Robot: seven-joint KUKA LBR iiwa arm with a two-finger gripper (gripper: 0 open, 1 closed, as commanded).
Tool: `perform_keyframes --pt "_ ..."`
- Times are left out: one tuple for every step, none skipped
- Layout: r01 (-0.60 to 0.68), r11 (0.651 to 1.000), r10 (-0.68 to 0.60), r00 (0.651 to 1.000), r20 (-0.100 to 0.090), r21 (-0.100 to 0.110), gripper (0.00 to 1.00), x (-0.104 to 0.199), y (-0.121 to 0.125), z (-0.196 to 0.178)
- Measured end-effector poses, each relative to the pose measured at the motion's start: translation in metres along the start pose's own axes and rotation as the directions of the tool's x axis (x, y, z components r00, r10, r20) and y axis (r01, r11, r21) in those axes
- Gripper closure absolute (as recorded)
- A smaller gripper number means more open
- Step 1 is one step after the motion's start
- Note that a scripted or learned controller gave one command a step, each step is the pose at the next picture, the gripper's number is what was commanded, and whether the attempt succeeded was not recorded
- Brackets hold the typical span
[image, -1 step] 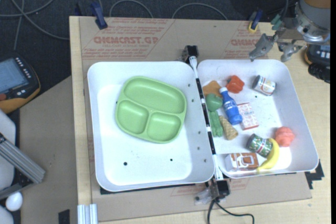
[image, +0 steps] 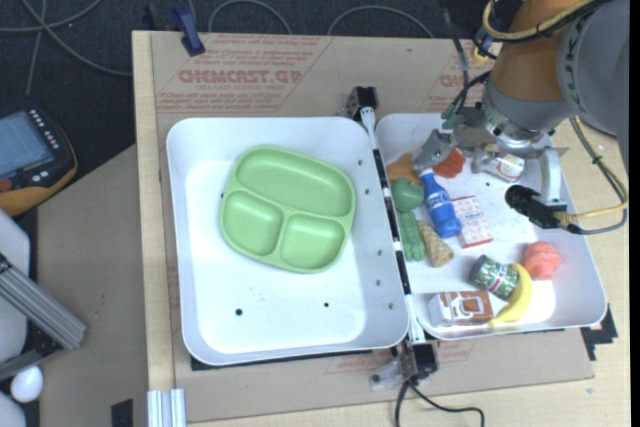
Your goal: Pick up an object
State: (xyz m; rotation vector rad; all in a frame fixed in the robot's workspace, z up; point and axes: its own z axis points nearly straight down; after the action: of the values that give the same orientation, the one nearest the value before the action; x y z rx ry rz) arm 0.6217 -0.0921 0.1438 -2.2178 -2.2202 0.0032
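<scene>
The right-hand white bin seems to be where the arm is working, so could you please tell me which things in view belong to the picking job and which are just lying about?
Belongs to the job:
- two-finger gripper
- right white bin
- blue plastic bottle
- yellow banana
- green tin can
- pink-red soft lump

Lying about:
- left white bin
- light green divided plate
- blue clamp
- handheld pendant with screen

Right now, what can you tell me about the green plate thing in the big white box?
The green plate is a light green tray, plastic by the look of it, with rounded corners and three sunken sections: one long one and two smaller ones. It lies flat, turned at a slant, on the floor of the left white bin. Nothing lies in its sections.
</scene>
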Motion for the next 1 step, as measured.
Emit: perform_keyframes --pt "-0.004 1.000 0.004 1.000 0.009 -0.011 0.00 -0.0128 -0.0371 0.0367"
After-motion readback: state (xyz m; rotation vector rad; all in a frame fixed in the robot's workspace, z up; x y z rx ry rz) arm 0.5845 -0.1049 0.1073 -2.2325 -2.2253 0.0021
